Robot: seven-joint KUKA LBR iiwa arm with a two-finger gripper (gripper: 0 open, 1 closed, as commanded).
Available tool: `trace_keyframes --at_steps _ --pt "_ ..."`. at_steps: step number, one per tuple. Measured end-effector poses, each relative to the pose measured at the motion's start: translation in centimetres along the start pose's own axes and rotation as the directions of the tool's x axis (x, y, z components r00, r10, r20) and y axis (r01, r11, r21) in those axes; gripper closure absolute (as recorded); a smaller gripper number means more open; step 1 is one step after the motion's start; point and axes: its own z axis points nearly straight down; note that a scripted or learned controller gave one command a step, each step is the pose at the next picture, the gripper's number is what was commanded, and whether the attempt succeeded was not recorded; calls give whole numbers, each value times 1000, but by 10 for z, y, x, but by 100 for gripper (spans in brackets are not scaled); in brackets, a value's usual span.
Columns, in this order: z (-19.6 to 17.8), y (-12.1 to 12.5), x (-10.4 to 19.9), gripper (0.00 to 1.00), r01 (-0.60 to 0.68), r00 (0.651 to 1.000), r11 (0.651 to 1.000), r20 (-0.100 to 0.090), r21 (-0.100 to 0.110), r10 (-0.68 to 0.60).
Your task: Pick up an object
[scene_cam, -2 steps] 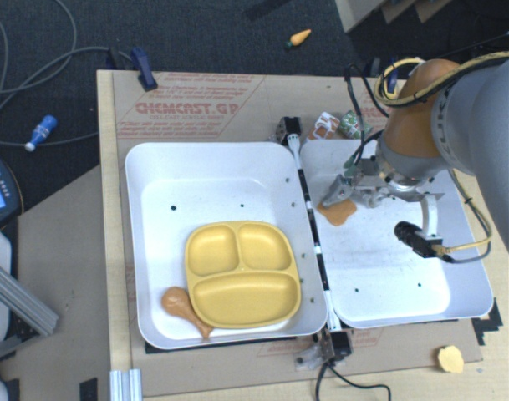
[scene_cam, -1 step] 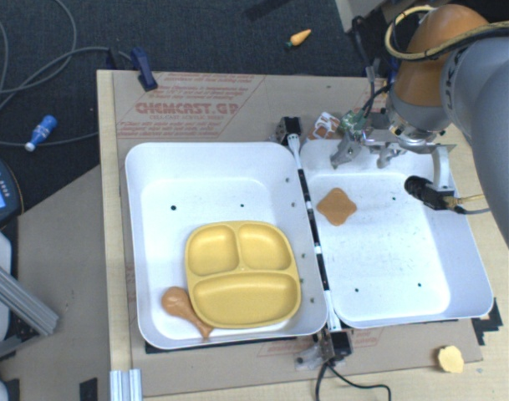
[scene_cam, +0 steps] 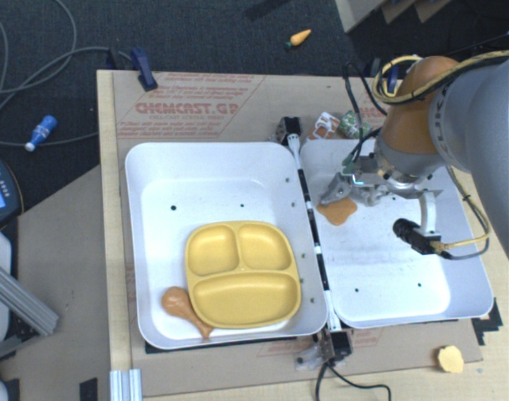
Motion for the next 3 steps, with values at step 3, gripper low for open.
trace_keyframes --at_steps 3 --pt "4 14 -34 0 -1 1000 1000 -1 -1 1"
